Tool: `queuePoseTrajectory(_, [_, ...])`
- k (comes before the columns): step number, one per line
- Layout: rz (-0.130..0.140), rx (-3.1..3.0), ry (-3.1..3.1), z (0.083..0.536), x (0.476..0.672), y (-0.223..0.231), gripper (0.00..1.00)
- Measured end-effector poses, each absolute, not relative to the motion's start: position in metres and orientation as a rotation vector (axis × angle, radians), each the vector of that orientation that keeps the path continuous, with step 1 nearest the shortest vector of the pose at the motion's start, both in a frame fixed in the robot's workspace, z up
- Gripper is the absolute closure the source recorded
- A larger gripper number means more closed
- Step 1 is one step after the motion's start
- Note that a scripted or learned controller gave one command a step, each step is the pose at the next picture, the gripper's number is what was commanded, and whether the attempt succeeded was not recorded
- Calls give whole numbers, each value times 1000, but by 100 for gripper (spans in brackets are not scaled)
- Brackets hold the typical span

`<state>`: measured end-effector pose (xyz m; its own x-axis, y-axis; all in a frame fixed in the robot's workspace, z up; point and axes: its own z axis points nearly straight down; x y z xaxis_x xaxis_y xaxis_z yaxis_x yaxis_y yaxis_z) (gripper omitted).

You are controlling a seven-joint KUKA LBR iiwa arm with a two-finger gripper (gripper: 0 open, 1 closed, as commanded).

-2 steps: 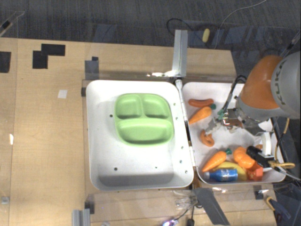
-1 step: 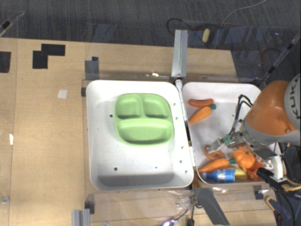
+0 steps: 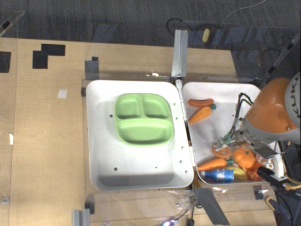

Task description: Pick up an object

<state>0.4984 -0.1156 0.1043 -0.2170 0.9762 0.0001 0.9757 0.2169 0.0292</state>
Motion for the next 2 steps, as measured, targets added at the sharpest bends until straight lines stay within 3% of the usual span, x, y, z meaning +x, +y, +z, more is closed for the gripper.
queuePoseTrajectory(1, [0,2139,2302,123,487,-135,100])
queuePoseTrajectory(2, [-2,2260,2185,182,553,-48,100])
